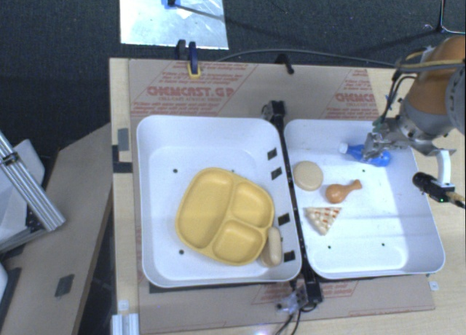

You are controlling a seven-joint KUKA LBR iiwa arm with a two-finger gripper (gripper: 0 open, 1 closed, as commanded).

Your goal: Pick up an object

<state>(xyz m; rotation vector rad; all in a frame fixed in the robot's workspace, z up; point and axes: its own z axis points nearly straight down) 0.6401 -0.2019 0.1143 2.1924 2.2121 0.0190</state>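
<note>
My gripper [377, 150] hangs low over the far side of the right bin [364, 253], right on top of a small blue object with a white tip [354, 151]. I cannot make out how the gripper stands around it. In the same bin lie a round tan cookie [308, 175], a brown drumstick [342, 191] and a pizza slice [322, 218].
The left bin [164, 144] holds a yellow divided tray [226, 215] with a beige bread roll [273, 246] against its right edge. A black divider with clips runs between the bins. The arm's orange band [437, 82] is at the right edge.
</note>
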